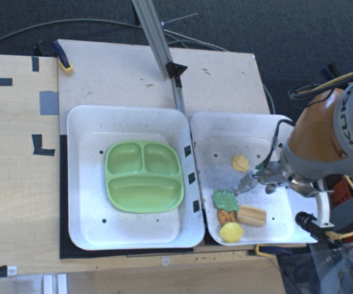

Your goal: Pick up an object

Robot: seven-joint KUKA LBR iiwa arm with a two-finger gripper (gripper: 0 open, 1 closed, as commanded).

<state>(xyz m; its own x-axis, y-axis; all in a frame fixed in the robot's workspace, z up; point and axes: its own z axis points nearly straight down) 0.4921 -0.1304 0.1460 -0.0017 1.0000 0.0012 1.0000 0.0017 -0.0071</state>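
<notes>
Two bins sit side by side on the bench. A divided plate lies in the middle of the left bin. In the right bin the gripper hangs near the centre, a small round piece just behind it. Toward the near edge cluster a leafy piece, a block to its right and a ball in front, possibly touching.

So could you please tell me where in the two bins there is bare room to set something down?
The left bin has bare floor all round the green divided plate. In the right bin, the far part above the yellow piece is free. The near end is crowded: green leaf, tan block and yellow ball, with the pincer just above.
</notes>
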